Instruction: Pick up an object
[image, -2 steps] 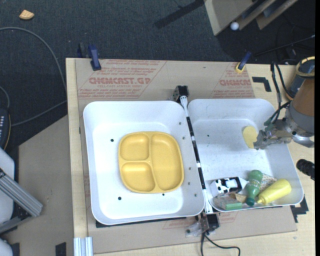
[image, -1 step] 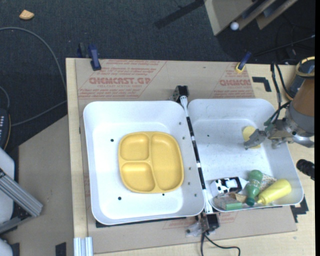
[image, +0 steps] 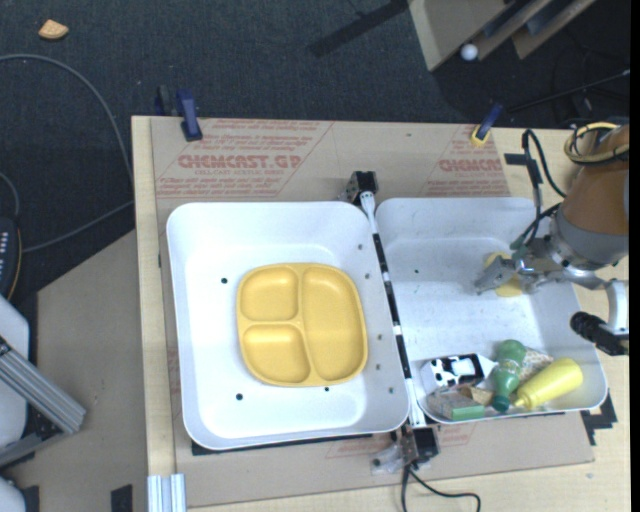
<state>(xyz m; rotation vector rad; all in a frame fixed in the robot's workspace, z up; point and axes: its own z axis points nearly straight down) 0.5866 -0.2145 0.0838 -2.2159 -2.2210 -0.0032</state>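
The claw (image: 497, 279) is low in the right bin (image: 440, 225), over a small yellow thing (image: 509, 289); grasp unclear.

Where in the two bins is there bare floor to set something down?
Left white bin: only margins around the yellow divided plate. Right white bin: bare floor in the middle and far-left, beside the end effector. Its near corner is crowded: yellow squeeze bottle, green bottle, black-and-white box.
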